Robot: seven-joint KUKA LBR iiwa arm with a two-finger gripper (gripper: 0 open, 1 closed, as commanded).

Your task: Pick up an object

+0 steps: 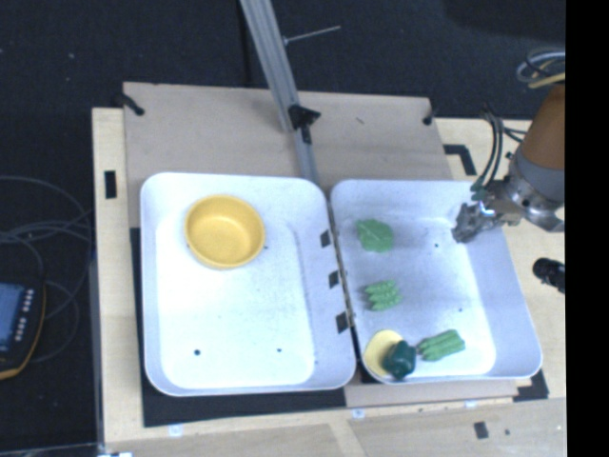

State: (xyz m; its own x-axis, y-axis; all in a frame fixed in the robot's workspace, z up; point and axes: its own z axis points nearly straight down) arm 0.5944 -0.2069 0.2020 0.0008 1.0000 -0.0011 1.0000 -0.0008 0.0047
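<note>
Two shallow white bins are set side by side on the tabletop (114,255). In the left bin (238,341) a yellow bowl (225,230) is seen in the far left part, upright and well apart from everything else. The right bin (495,303) carries four things: a green block (375,236) lies in the far left part, a ribbed green piece (382,295) is placed just nearer than it along the same side, a small yellow cup (381,348) is lodged in the near left corner with a dark green piece (401,358) resting against or in it, and a second ribbed green piece (441,345) lies just to the right of that cup. The gripper (468,222) is positioned over the far right part of the right bin, close to its rim and well apart from all the green things; nothing is seen between its fingers, and whether they are spread or closed cannot be told from this view. The arm's orange band (544,136) is seen at the right edge. A grey metal rail (271,50) runs from the far side down to the gap between the bins.
</note>
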